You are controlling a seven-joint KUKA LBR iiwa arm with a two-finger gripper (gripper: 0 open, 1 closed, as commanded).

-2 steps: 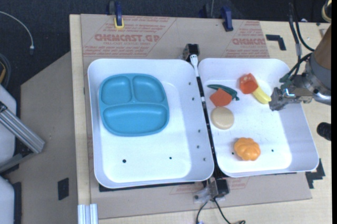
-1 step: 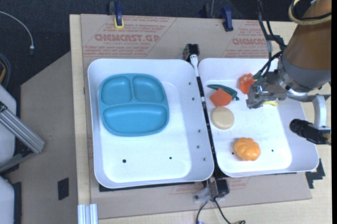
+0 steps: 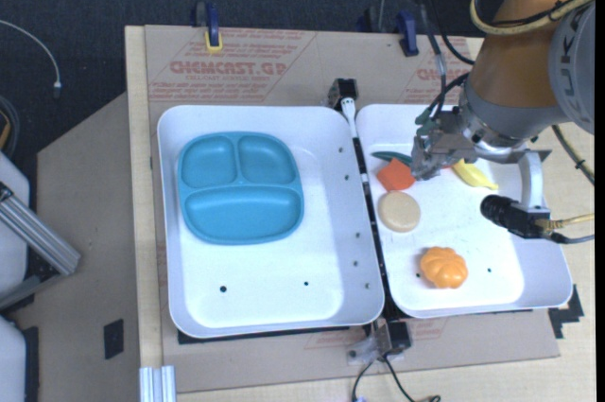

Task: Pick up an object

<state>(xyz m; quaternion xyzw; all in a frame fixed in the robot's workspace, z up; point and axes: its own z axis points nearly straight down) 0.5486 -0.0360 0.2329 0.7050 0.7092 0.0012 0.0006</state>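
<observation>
In the right bin [image 3: 501,291] lie a red-orange piece with a green tip [image 3: 394,173], a cream round disc [image 3: 400,211], an orange lumpy piece [image 3: 443,267] and a yellow piece [image 3: 470,173]. My gripper [image 3: 425,162] hangs low at the back of that bin, just right of the red-orange piece and left of the yellow one. Its fingertips sit close beside the red-orange piece; I see nothing clearly between them.
The left bin [image 3: 274,296] holds a blue divided plate [image 3: 241,186]. A dark divider with clips [image 3: 359,173] runs between the bins. Bare white floor lies at the front of the left bin and the front right of the right bin.
</observation>
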